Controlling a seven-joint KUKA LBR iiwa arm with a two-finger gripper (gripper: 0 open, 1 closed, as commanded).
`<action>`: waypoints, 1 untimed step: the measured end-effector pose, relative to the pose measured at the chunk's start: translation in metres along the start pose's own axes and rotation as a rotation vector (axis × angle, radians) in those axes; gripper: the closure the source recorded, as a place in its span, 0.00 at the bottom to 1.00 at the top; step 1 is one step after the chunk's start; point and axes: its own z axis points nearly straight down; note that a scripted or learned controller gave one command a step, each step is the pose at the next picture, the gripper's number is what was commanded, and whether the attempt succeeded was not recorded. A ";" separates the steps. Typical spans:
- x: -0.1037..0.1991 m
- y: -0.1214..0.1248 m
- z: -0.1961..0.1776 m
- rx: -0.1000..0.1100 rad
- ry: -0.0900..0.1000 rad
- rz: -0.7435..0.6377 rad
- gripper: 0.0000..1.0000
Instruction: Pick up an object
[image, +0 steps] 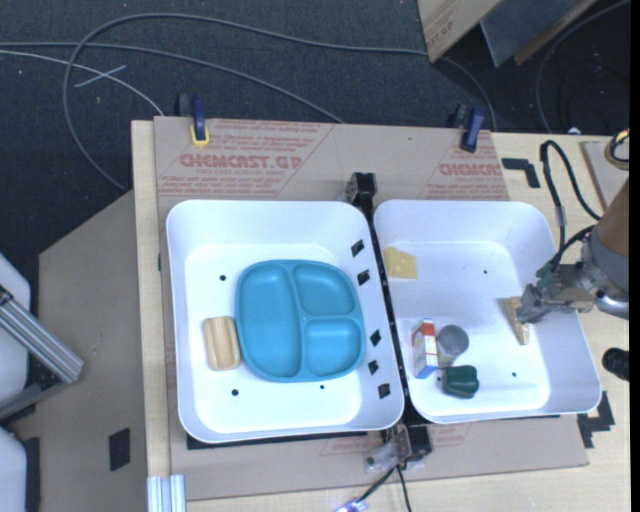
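The arm comes in from the right edge and bends down over the right bin; its pincer hangs low at that bin's right side, close to the floor of the bin, with a small tan piece showing at its tip; whether that piece is gripped or merely lies beneath I cannot tell, and the pincer's state cannot be made out either.

The other things in the right bin lie well apart from the pincer, toward the bin's left and front; a pale yellow square sits near the upper left corner; lower down a red and white box stands just beside a grey round object, and a dark green object lies just in front of them.

In the left bin a blue divided tray takes the middle; a tan block lies touching or nearly touching its left rim; the bench carries both bins side by side.
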 end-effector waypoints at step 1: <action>0.000 0.002 -0.054 -0.001 0.000 0.000 1.00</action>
